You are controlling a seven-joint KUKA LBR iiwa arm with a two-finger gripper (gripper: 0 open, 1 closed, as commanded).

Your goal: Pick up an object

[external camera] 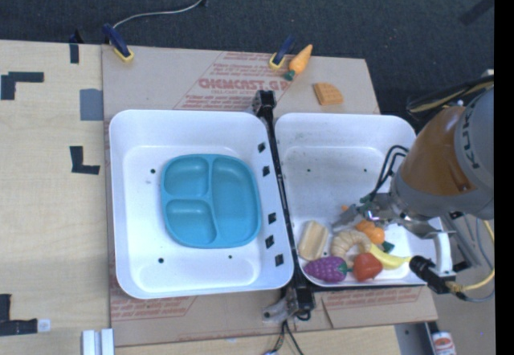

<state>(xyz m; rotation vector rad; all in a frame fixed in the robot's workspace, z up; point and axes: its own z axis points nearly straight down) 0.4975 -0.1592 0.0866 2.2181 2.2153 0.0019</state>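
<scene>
Metal 2-finger claw down low in the right white plastic bin, tips a little apart, nothing between them. Just beside: small orange toy carrot, tan bread roll, purple toy grapes, red toy strawberry, yellow toy banana. Over in the left white bin: blue plastic plate with 3 sections.

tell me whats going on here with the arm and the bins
A grey and orange robot arm reaches into the right bin, its gripper low over a heap of toy food in the near corner. Whether it holds anything is unclear. The left bin holds a blue divided plate.
</scene>
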